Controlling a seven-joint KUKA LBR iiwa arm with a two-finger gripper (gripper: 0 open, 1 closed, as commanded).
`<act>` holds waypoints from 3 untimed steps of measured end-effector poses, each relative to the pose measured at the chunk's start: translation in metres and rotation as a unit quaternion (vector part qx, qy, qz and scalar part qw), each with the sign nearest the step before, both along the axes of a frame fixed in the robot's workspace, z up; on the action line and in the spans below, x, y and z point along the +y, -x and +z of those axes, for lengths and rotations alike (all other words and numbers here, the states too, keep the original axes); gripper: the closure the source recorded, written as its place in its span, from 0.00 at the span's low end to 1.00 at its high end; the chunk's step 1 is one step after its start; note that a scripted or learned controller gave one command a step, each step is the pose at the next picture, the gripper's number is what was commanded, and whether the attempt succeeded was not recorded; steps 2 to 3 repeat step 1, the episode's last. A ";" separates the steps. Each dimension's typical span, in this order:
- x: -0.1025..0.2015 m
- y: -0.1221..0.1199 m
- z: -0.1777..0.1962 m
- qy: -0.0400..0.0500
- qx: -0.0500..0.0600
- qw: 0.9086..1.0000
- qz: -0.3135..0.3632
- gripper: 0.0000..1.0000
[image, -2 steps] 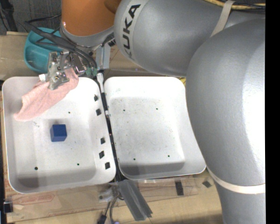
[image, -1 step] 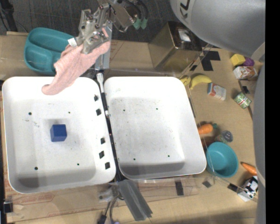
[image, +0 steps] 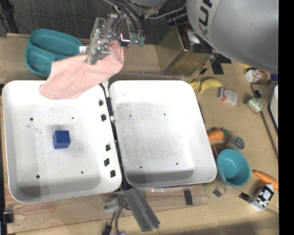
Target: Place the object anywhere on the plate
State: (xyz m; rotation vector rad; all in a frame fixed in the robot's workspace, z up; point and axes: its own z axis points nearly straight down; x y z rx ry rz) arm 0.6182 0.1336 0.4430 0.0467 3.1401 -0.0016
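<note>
Black letters "KU", likely KUKA, on the grey arm [image: 235, 18], small packages' labels unreadable

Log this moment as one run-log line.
tool: shut on pink cloth | cloth: hanging over left bin back rim | blue cube: in left bin | plate: not identified

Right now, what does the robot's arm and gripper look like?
The arm is bulky, rounded and light grey, with black KUKA lettering partly visible and an orange band at the top edge. The gripper is a small metallic silver assembly, with dark cables looping to it from the wrist.
</note>
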 end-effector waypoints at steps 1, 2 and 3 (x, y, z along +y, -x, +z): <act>0.082 0.047 0.000 0.000 0.000 1.000 0.014 1.00; 0.082 0.047 0.000 0.000 0.000 1.000 0.014 1.00; 0.082 0.047 0.000 0.000 0.000 1.000 0.014 1.00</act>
